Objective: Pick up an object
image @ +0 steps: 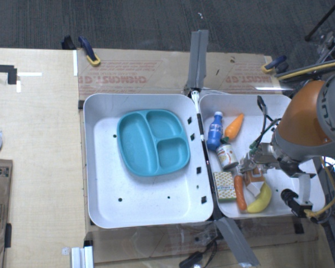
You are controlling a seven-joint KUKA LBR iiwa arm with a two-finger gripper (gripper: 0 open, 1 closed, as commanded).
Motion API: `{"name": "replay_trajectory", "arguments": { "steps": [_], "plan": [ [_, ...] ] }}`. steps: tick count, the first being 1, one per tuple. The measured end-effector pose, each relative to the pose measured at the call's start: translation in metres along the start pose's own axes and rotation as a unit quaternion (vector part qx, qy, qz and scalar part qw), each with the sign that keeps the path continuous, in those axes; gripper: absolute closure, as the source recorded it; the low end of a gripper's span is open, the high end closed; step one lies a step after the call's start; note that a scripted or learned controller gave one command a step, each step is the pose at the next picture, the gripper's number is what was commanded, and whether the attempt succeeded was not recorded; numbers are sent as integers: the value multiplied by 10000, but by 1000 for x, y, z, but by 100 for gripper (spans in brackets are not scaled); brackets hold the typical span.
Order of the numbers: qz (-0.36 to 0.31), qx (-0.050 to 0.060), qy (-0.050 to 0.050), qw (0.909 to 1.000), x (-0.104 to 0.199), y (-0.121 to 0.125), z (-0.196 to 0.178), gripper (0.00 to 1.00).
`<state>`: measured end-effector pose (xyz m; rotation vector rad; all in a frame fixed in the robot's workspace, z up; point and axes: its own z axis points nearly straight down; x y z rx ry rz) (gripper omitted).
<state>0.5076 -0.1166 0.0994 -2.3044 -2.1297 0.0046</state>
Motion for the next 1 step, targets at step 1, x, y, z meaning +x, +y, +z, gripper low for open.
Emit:
{"name": "replay_trajectory", "arguments": {
  "steps": [1],
  "plan": [
    [231, -12, -12, 9997, 100, 38, -132, 100]
  ]
}}
